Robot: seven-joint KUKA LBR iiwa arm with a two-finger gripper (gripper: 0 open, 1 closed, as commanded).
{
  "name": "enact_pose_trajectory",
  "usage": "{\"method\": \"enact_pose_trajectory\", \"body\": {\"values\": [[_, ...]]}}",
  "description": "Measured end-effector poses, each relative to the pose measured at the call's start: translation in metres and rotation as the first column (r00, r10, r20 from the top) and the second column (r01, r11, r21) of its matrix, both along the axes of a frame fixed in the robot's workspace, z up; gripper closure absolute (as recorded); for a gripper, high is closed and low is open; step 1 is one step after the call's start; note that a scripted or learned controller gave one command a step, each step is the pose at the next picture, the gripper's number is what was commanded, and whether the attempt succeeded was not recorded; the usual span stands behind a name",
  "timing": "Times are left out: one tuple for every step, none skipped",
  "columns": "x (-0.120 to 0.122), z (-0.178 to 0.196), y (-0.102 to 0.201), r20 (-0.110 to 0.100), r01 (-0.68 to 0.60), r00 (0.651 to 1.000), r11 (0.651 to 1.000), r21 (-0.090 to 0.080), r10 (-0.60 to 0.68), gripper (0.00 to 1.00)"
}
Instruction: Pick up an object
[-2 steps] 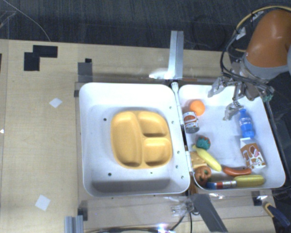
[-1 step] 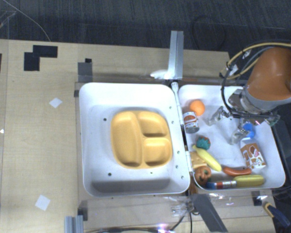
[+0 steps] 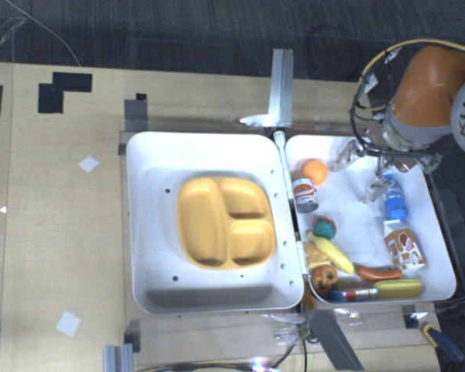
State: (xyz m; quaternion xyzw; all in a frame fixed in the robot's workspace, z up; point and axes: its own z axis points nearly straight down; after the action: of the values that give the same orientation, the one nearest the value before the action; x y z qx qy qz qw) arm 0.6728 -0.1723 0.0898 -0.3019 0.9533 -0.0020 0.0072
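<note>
Lying near-upright in frame: blue bottle (image 3: 394, 205) | cap toward gripper (image 3: 384, 178)

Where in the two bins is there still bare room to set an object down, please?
The left bin has bare floor all around the yellow tray, widest along its left and front edges. The right bin has one open patch mid-floor, between the can and the blue bottle. Its front is crowded: banana, carton and marker.
</note>
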Motion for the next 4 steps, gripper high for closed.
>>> {"method": "enact_pose_trajectory", "body": {"values": [[-0.056, -0.001, 0.027, -0.004, 0.235, 0.972, 0.972, 0.003, -0.235, 0.00], [-0.128, 0.021, 0.013, -0.007, 0.003, 1.000, 1.000, -0.001, -0.003, 0.00], [-0.164, 0.000, -0.033, 0.000, -0.169, 0.986, 0.986, -0.005, 0.169, 0.00], [-0.118, 0.000, -0.022, 0.000, -0.249, 0.968, 0.968, -0.007, 0.249, 0.00]]}}
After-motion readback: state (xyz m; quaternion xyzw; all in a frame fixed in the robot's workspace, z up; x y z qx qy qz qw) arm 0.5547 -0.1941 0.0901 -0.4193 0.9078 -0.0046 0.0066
